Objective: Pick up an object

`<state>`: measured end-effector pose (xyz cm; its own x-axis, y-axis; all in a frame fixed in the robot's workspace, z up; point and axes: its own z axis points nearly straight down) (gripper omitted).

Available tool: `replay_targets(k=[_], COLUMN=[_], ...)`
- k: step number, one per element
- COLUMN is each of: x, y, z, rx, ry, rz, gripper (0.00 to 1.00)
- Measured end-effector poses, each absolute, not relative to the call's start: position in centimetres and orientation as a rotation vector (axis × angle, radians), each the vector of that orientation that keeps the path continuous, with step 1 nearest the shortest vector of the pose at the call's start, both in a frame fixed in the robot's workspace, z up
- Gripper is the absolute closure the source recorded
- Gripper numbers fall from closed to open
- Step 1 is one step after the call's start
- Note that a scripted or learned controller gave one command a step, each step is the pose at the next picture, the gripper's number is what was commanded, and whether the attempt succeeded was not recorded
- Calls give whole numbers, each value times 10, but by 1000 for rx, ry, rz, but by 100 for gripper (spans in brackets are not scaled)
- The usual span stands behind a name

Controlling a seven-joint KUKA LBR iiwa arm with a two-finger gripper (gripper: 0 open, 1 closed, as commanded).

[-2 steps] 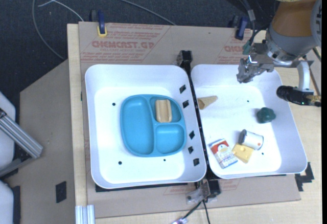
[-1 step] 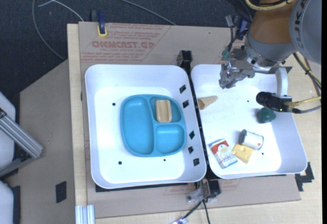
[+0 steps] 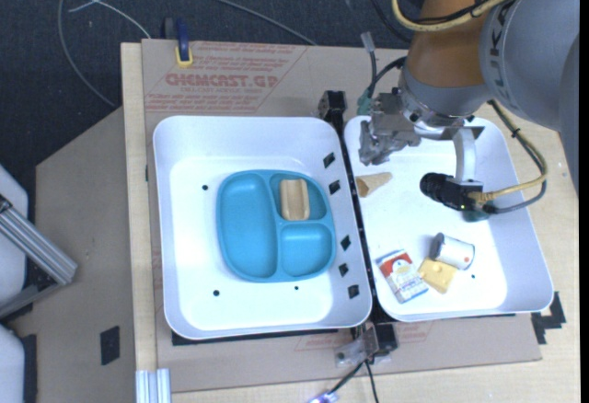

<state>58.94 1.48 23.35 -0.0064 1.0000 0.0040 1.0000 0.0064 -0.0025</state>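
- The gripper (image 3: 375, 145) is positioned in the right bin (image 3: 515, 286), just above the tan wedge (image 3: 374, 183).
- No object is seen held; the grasp remains to be done.

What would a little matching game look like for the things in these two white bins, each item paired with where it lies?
Things:
1. blue tray
2. tan block
3. tan wedge
4. red and white packet

Places:
A. front of the right bin, beside a yellow piece
B. middle of the left bin
C. right bin, just below the gripper
D. in the tray's upper right compartment

Pairs: 1-B, 2-D, 3-C, 4-A
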Motion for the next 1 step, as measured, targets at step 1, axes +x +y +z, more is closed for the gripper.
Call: replay_targets(k=[1], x=[581], y=[61], z=[229], rx=[-2213], ry=[-2224], rz=[1], gripper=[100])
